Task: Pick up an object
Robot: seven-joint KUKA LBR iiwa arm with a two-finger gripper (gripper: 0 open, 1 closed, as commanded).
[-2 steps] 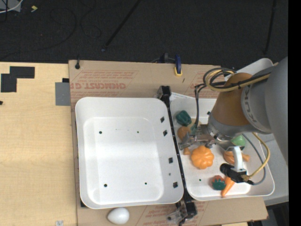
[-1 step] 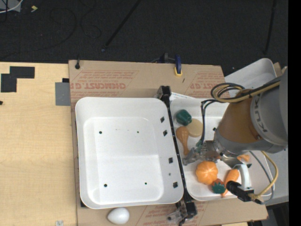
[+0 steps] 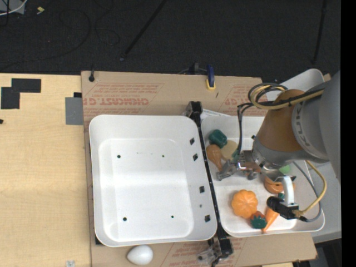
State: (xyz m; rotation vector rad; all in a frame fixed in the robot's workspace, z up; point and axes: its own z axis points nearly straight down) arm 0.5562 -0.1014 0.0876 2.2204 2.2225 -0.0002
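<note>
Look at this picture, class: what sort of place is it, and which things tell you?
Most likely a robotics lab test bench. A grey robot arm reaches into the right of two white bins, which holds toy items such as an orange pumpkin; loose cables trail across the dark floor behind.
</note>
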